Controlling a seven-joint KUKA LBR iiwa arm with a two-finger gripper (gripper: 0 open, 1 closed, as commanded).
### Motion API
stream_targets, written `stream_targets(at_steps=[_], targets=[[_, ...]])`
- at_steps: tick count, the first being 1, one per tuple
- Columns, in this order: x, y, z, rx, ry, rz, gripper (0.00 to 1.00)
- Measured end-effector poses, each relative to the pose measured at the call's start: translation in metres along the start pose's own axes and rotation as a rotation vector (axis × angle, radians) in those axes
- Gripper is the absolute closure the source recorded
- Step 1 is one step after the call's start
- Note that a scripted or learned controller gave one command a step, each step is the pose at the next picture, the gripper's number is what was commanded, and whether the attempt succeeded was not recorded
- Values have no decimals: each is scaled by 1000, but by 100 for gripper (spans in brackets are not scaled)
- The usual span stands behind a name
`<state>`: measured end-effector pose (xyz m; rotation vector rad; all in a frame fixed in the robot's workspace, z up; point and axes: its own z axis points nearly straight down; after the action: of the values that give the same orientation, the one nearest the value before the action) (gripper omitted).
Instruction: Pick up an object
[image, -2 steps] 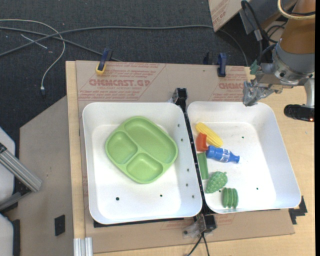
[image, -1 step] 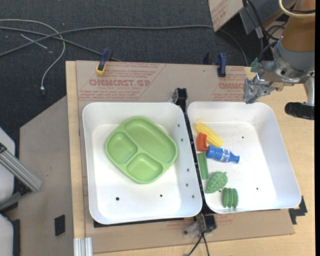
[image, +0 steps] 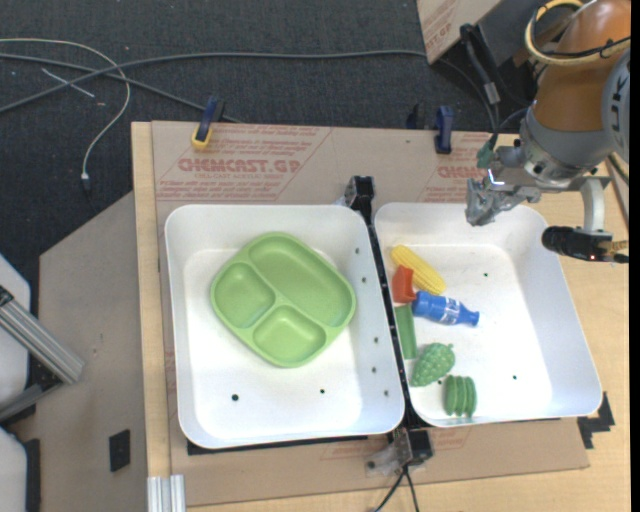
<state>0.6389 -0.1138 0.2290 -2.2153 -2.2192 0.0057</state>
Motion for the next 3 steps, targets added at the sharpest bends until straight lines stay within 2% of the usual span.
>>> stream_targets(at_steps=[1,2,3], targets=[[-4,-1,63,2,0,3,0],[-9,-8,109,0,0,3,0],[-8,-5,94,-8,-1,3,100]])
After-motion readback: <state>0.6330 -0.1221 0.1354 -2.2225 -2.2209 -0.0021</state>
